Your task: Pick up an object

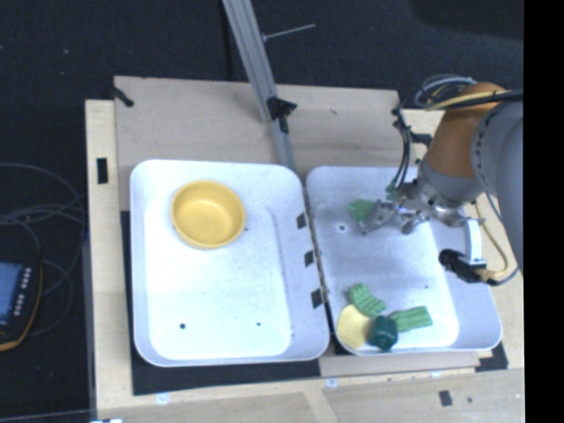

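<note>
The bench (203,113) takes up most of what I see, pale wood with two shallow white bins sitting side by side on it. The left bin (220,324) carries a yellow bowl (208,213) up at about ten o'clock from its middle, upright and well apart from everything else. The right bin (414,263) has the arm (458,148) reaching in from three o'clock, grey with its orange band just above the wrist, and the gripper (379,218) sits low over the upper part of that bin. I cannot tell from here how its jaws stand. Just beside the gripper, at about ten o'clock from it, lies a small green piece (360,208), close enough that I can't say whether they touch. Down at six o'clock in the right bin there is a little cluster against the near rim: a yellow object (352,326), a dark teal round object (383,332) touching it, a green block (367,299) just above, and a green bar (412,318) at the teal one's two o'clock
</note>
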`<state>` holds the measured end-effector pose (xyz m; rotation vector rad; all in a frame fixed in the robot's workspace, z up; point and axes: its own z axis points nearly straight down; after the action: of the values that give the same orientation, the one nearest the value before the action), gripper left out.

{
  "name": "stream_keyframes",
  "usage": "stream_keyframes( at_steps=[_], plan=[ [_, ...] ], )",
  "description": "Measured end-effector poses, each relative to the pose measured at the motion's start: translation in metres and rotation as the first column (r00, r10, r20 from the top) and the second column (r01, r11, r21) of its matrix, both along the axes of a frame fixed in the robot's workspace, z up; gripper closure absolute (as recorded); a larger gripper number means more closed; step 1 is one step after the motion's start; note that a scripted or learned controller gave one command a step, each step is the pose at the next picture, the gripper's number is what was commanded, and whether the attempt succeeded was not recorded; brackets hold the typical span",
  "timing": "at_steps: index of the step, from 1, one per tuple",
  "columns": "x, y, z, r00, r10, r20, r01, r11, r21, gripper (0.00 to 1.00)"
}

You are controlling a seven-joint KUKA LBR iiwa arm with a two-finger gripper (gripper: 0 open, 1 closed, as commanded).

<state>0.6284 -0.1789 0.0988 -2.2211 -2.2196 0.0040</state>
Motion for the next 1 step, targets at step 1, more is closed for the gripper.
stream_keyframes(
  at_steps=[1],
  plan=[
    [0.0014,-0.0004,0.013,1.0,0.0,0.005,0.0,1.0,0.0,1.0]
  ],
)
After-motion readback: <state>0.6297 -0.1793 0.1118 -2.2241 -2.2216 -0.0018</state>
